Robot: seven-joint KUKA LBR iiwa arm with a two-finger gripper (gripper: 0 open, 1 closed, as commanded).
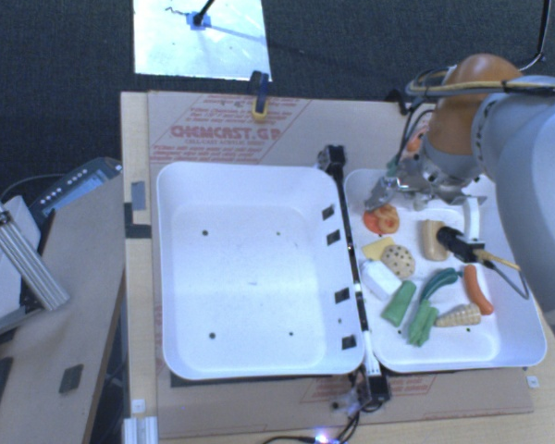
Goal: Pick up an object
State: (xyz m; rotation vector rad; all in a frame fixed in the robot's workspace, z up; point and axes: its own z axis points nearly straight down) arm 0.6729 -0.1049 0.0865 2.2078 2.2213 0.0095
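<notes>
Lettering (224, 131) in red on the brown paper-faced sheet (287, 123) under the bins reads "CHEMCAST GP"; the smaller line beneath it is too fine to read, and more red print at the near edge is partly hidden.

Two shallow white plastic bins sit side by side on that sheet. The left white bin (250, 276) shows only its bare floor. The right white bin (509, 340) holds ten toy food pieces:
- one orange-red tomato slice (381, 218)
- one yellow wedge (376, 247)
- one speckled beige round piece (399, 261)
- one white block (380, 279)
- one pale green stick (400, 302)
- one darker green pod (423, 324)
- one dark green curved piece (437, 282)
- one yellow corn cob (459, 317)
- one orange-red sausage shape (477, 289)
- one tan bread-like chunk (431, 239)

Four small black clips (333, 239) line the seam between the bins.

The grey arm (527, 146) reaches in from the right, and its metal gripper (383, 195) hangs over the far left corner of the right bin, just above the tomato slice. How wide it stands cannot be told, and nothing can be seen held in it.

A yellow and blue clamp (259, 95) grips the sheet's far edge, and a shiny silver panel (199, 26) lies beyond it on dark carpet (55, 63). A wooden side table (65, 322) stands to the left.
</notes>
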